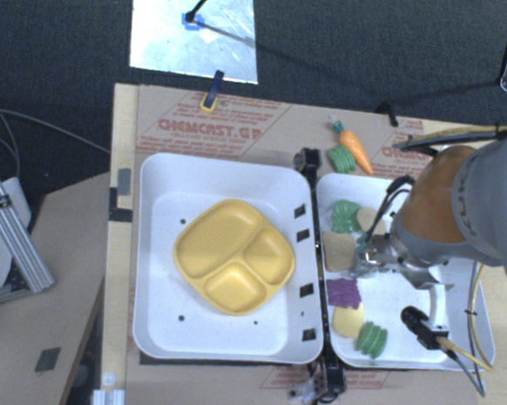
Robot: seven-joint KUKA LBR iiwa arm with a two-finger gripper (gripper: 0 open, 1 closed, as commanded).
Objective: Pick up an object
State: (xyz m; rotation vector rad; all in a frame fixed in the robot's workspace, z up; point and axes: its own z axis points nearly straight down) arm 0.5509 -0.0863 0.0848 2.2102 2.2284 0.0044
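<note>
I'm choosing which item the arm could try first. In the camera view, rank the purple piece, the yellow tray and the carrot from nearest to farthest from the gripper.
1. Purple piece: right bin, just below-left of the gripper.
2. Carrot: outside the bins, on the board above the right bin.
3. Yellow tray: left bin, across the divider.

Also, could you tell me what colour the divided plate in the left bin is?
Yellow; the divided plate shows clearly in the camera view.

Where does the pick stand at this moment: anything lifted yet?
Nothing looks lifted. The gripper is low in the right bin, over the beige piece; whether it grips that piece is unclear. The purple piece, the yellow piece and the green pieces lie in the bin. Gripping and lifting remain.
</note>
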